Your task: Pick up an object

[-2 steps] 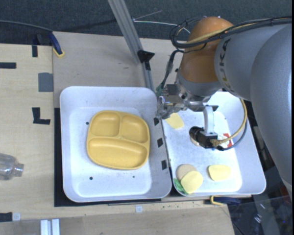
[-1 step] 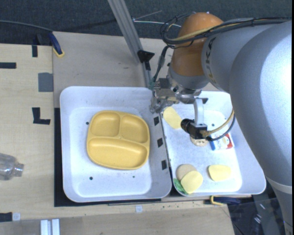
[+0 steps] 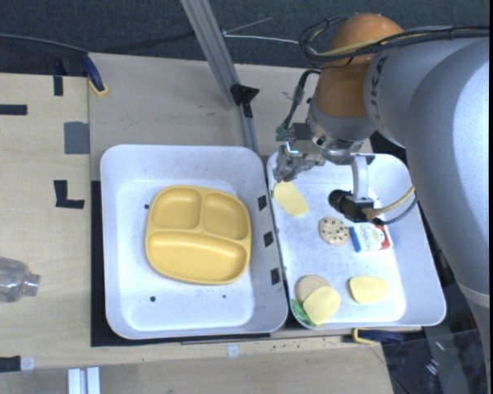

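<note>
My gripper [image 3: 288, 166] hangs over the far left corner of the right bin [image 3: 419, 302], below the orange wrist band. Just in front of it lies a pale yellow piece [image 3: 290, 199] on the bin floor, close to the gripper tip but not visibly held. A chocolate-chip cookie [image 3: 334, 231] and a small red, white and blue packet [image 3: 368, 238] lie in the middle of the bin. Near the front edge sit a yellow piece [image 3: 367, 289] and a beige round thing with a yellow piece [image 3: 320, 303] on it.
The left bin [image 3: 115, 220] holds a yellow divided plate [image 3: 199, 234]. A clear bottle [image 3: 6, 279] lies on the bench at far left. A metal pole [image 3: 214, 43] slants down to the bins' far edge. A black part with cables [image 3: 349, 204] hangs beside the cookie.
</note>
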Controlling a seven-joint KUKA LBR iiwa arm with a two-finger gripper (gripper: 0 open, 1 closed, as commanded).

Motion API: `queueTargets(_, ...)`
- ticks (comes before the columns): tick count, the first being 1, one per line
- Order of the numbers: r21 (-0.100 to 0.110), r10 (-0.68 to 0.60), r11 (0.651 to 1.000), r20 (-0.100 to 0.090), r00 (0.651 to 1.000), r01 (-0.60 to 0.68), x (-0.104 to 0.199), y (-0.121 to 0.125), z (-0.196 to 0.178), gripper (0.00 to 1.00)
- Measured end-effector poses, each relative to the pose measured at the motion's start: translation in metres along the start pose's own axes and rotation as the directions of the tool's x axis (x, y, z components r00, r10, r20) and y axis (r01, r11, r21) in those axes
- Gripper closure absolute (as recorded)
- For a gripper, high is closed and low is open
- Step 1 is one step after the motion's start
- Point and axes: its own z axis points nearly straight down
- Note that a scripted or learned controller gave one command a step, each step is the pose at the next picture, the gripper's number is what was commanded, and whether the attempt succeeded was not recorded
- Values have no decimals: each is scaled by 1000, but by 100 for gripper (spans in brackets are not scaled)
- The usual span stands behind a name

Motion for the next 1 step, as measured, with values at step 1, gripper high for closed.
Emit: queueTargets(1,2,-1,1000,0,1000,1,0,-19,0,100)
